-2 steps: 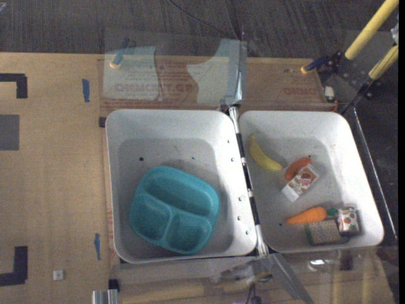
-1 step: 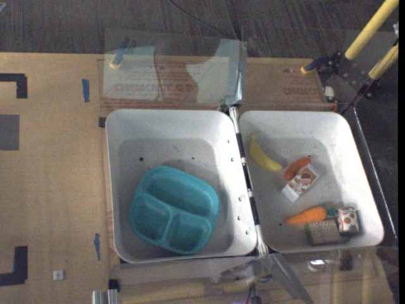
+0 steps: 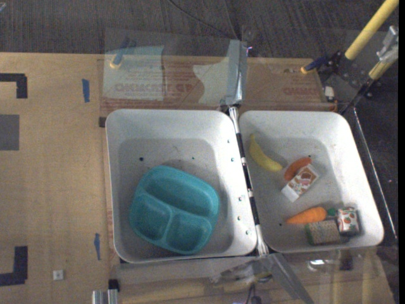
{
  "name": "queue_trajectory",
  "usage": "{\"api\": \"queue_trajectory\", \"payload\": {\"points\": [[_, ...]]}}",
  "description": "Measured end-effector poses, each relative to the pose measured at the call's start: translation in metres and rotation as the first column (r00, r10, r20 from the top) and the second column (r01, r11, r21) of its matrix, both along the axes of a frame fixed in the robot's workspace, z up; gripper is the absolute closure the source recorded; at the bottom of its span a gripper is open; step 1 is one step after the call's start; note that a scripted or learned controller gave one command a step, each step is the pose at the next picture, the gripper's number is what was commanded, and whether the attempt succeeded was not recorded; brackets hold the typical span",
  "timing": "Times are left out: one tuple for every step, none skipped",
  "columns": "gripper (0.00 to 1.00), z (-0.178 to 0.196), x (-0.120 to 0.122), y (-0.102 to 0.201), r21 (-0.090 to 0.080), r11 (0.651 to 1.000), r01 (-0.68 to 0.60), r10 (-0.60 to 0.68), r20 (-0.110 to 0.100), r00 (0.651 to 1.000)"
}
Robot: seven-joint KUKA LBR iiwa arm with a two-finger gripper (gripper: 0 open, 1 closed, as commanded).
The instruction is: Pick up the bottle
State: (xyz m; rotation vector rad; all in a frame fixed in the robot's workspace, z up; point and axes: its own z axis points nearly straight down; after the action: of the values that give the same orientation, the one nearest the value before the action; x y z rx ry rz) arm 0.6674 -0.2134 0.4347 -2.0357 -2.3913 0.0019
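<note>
1. Step in hand: the approach, by my reading. Nothing in either bin is lifted or gripped; every item rests on a bin floor.
2. The right-hand shallow white bin [image 3: 362,170], right of frame centre, holds all the small goods. The left-hand shallow white bin [image 3: 114,170] holds a teal three-compartment plastic plate [image 3: 174,209].
3. The bottle is hard to pick out for certain. Likeliest candidate: a small white container with a red label [image 3: 299,183], lying tilted mid-bin. A short orange-red piece [image 3: 297,167] touches its upper end; cap or separate item, I cannot tell.
4. Neighbours: a yellow toy banana [image 3: 262,157] near the bin's upper left; an orange toy carrot [image 3: 307,216] just below the candidate, apart from it; a dull green block [image 3: 323,232] and a small red-and-white carton [image 3: 347,220] touching each other in the lower right corner.
5. Pincer state: I cannot tell from this frame whether it is apart or together. The arm's pose likewise cannot be told.
6. Next move, as a judgement: come in over the right-hand bin, centre above the white container, and turn the wrist so the pincer closes across its narrow width.
7. Risk: the orange-red piece sits tight against the target and may be nudged or caught with it.
8. The tan wooden worktop [image 3: 50,170] carries both bins.
</note>
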Motion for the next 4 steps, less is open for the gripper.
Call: {"api": "queue_trajectory", "payload": {"points": [[1.00, 0.011, 0.001, 0.000, -0.001, 1.000, 0.000, 0.000, 0.003, 1.000], [1.00, 0.021, 0.001, 0.000, -0.003, 1.000, -0.001, 0.001, 0.006, 1.000], [1.00, 0.032, 0.002, 0.000, -0.004, 1.000, -0.001, 0.001, 0.009, 1.000], [1.00, 0.042, 0.003, 0.001, -0.005, 1.000, -0.003, 0.003, 0.013, 1.000]]}}
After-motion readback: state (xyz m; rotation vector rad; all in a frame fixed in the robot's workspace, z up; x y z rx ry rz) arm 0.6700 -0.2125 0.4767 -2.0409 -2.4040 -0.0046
